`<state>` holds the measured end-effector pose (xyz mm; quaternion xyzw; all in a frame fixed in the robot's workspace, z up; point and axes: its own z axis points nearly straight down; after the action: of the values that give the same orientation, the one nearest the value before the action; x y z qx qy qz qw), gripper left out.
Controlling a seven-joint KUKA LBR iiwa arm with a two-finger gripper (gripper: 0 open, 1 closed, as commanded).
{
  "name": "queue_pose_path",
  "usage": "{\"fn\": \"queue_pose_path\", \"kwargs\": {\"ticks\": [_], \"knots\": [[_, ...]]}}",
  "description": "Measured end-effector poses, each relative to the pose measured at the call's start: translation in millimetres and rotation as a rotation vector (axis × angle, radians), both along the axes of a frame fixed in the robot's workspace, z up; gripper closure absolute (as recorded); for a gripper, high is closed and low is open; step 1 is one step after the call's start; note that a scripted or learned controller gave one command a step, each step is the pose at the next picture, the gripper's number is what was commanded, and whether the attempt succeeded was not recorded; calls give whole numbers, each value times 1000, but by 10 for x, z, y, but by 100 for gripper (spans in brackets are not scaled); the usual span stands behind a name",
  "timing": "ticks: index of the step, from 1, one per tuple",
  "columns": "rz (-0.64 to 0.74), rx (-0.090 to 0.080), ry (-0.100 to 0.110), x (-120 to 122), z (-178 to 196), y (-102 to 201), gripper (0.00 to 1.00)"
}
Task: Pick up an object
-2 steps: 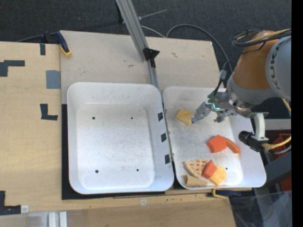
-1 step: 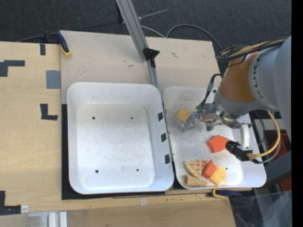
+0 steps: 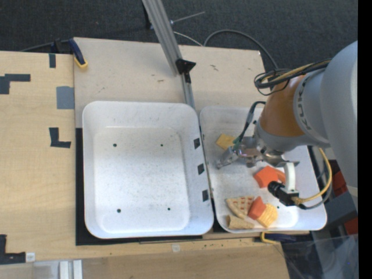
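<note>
nearest the lens, the grey arm with its orange band reaches down into the right-hand shallow white bin (image 3: 224, 116). its two-finger gripper (image 3: 228, 158) sits low just below a small yellow block (image 3: 225, 141); how far its fingers are spread i cannot tell, and nothing shows between them. an orange wedge (image 3: 268, 176), a tan waffle-patterned piece (image 3: 239, 205) and a yellow-orange chunk (image 3: 263, 213) lie nearer the bin's front. this looks like the reaching step; next it must settle over the yellow block, close and lift.
</note>
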<state>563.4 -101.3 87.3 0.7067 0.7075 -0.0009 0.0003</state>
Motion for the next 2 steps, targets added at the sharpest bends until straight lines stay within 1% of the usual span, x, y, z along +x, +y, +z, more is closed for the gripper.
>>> {"fn": "queue_pose_path", "kwargs": {"ticks": [1, 2], "knots": [[1, 2, 0, 2, 117, 9, 100], [1, 1, -5, -2, 722, 79, 100]]}}
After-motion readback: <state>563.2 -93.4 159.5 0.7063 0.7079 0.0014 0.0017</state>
